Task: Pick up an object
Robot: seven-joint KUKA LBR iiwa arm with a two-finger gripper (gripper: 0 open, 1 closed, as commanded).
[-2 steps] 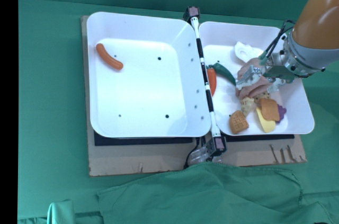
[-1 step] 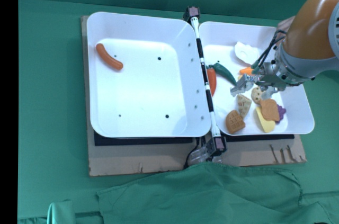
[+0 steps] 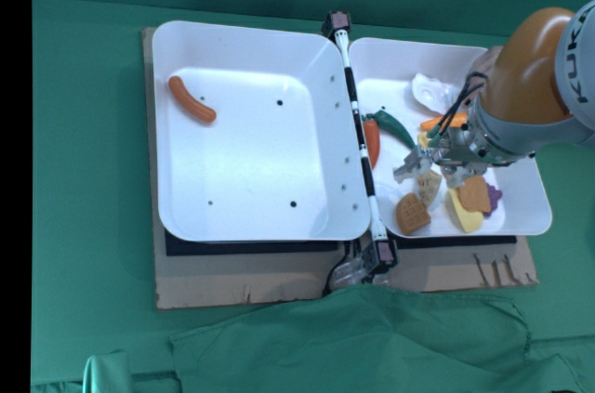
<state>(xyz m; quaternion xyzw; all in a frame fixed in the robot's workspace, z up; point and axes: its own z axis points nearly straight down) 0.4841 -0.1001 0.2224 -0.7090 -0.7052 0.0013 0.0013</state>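
1. The claw (image 3: 420,164) is seen low over the right bin (image 3: 530,196), among the toy foods; whether it is open or closed cannot be told.
2. A carrot (image 3: 372,140), a waffle (image 3: 412,214) and a yellow piece (image 3: 464,214) are found in that bin.
3. A sausage (image 3: 191,99) is seen lying alone in the left bin (image 3: 251,196).
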